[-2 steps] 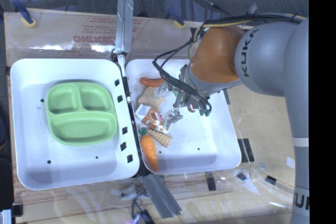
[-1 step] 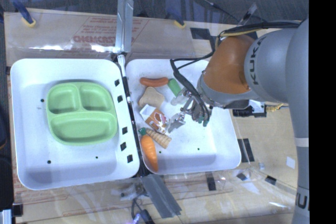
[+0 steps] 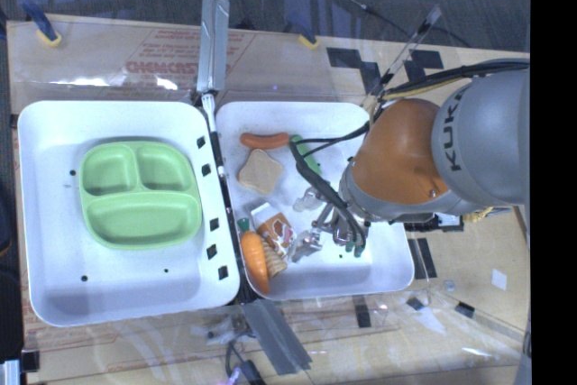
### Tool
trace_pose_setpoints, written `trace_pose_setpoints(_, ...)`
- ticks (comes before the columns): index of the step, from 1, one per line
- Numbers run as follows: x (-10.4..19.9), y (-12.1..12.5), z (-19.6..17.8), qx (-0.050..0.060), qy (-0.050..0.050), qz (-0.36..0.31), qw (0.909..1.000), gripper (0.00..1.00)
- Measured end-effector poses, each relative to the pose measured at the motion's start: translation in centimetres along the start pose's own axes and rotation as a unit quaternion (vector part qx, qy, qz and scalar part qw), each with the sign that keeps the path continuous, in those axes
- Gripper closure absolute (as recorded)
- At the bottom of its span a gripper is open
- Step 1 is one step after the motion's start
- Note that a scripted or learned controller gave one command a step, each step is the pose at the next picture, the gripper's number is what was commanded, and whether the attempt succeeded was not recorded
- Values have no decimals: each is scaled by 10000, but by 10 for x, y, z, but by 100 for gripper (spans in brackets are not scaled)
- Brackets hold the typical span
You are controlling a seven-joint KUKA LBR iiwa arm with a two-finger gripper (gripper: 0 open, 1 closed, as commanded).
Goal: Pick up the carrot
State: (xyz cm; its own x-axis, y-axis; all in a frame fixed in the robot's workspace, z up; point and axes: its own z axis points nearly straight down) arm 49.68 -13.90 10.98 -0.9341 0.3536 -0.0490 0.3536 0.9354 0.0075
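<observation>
The carrot (image 3: 255, 260) is orange and lies in the front left corner of the right bin (image 3: 383, 270), against its left wall. My gripper (image 3: 311, 241) hangs low over the bin floor just right of the carrot, beside a brown and white snack packet (image 3: 276, 233) that lies between them. Nothing of the carrot is inside the gripper. The grey arm with its orange band (image 3: 401, 160) covers the right side of this bin.
A slice of bread (image 3: 261, 173) and a sausage (image 3: 264, 140) lie at the back of the right bin, with a green item (image 3: 309, 162) near the arm. The left bin (image 3: 45, 221) holds a green divided plate (image 3: 140, 194).
</observation>
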Motion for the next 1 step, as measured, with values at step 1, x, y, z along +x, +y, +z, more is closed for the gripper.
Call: trace_pose_setpoints(1, -8, -37, 1, -24, 51, -1755, 9845, 0)
